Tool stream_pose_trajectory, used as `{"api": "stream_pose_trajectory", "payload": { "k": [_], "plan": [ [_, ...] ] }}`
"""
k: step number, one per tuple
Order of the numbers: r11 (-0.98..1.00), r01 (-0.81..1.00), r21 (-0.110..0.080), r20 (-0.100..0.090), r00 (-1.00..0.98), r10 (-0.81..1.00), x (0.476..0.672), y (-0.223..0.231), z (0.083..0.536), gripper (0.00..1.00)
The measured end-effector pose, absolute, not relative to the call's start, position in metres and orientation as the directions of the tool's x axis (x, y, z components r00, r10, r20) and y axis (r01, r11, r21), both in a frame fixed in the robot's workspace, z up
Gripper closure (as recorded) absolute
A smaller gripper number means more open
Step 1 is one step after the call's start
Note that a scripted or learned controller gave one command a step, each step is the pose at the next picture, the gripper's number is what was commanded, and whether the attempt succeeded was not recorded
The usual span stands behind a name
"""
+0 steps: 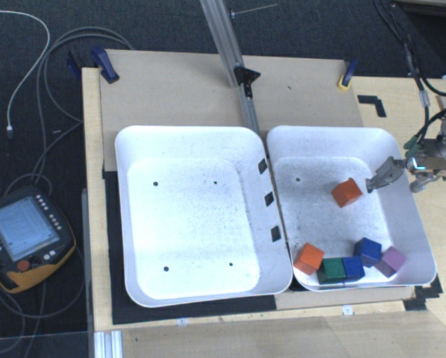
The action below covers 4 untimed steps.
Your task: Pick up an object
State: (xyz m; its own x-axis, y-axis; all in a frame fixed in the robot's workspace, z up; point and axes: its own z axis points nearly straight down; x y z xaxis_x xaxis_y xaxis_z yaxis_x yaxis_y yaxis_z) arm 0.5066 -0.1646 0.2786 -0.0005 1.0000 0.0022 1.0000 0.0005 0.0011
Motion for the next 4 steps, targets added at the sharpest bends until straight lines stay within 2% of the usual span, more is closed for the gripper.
{"api": "stream_pose_trajectory", "payload": {
  "k": [1,2,3,4],
  "plan": [
    [0.002,1.000,-0.008,0.003,-0.002,1.000,0.571,-0.164,0.106,0.00],
    [0.002,1.000,0.001,0.002,-0.002,1.000,0.573,-0.164,0.121,1.00],
    [0.007,1.000,-0.005,0.005,-0.007,1.000,0.562,-0.095,0.119,1.00],
    [0.009,1.000,0.012,0.002,-0.009,1.000,0.617,-0.034,0.205,1.00]
  ]
}}
